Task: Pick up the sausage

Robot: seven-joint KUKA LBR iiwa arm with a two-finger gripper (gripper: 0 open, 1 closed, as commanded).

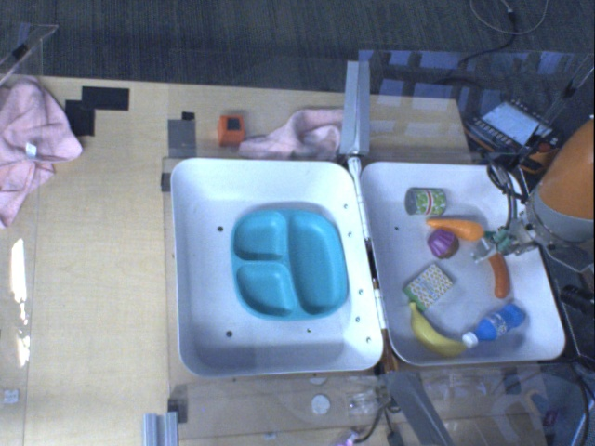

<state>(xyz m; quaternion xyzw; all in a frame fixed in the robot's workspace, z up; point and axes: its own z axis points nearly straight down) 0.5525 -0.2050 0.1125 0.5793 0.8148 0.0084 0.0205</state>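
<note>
— Where is your hand being now?

— My hand (pixel 496 242) is hanging over the right bin (pixel 390 249), toward its right wall. My arm (pixel 569 186) is coming in from the right side, grey and orange. The fingers are looking small and blurred from this height, so I cannot tell if they are open or closed.

— And the sausage?

— The sausage (pixel 501 276) is lying on the floor of the right bin, just below my hand in the picture, its upper end right at the fingertips. It is reddish-orange and lying almost upright in the view. I am not seeing it between my fingers, so I am not saying that I am holding it.

— What else is lying around the sausage?

— To its left, a purple round thing (pixel 442 242) is sitting, and a carrot (pixel 456 228) is lying just above that one, left of my hand. A green can (pixel 426 201) is lying farther up and left of the sausage. A checkered packet (pixel 430 286) is resting to its left, well apart. A blue bottle (pixel 495 324) is lying just below the sausage, and a banana (pixel 432 334) is curving to the lower left.

— And beyond the right bin?

— The left bin (pixel 200 249) is holding a blue divided tray (pixel 290 263). Pink cloths (pixel 293 136) are lying on the surface (pixel 93 295).
</note>
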